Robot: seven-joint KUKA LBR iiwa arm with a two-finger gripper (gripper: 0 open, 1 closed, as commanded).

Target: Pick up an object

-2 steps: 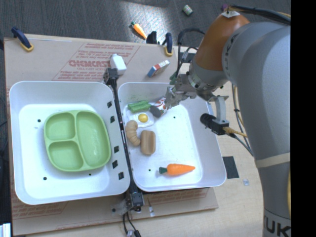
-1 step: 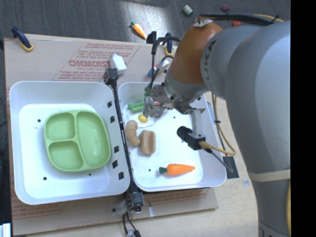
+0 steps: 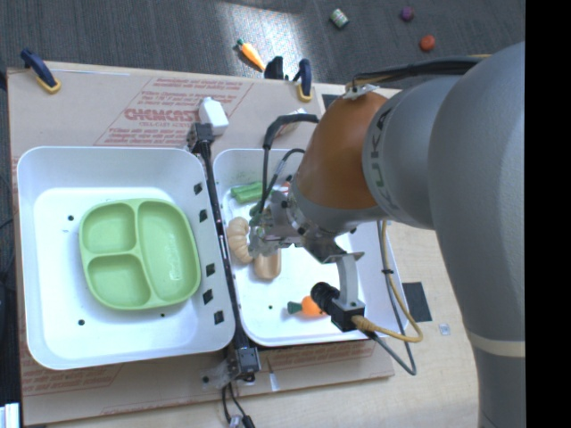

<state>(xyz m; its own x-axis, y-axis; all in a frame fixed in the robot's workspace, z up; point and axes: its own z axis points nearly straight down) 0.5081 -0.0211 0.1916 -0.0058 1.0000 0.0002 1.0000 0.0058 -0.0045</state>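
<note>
Gripper [image 3: 265, 242] low in the right bin [image 3: 375, 328], at the tan bread-like pieces [image 3: 241, 239] near that bin's left wall; whether it grips anything cannot be told. Grey arm [image 3: 446, 150] with orange band [image 3: 343, 154] covers much of the right bin. Left bin [image 3: 45, 266] holds a green three-compartment plate [image 3: 138, 253]. In the right bin, a green piece [image 3: 245, 191] lies near the far wall and a small orange carrot [image 3: 306, 308] near the front
</note>
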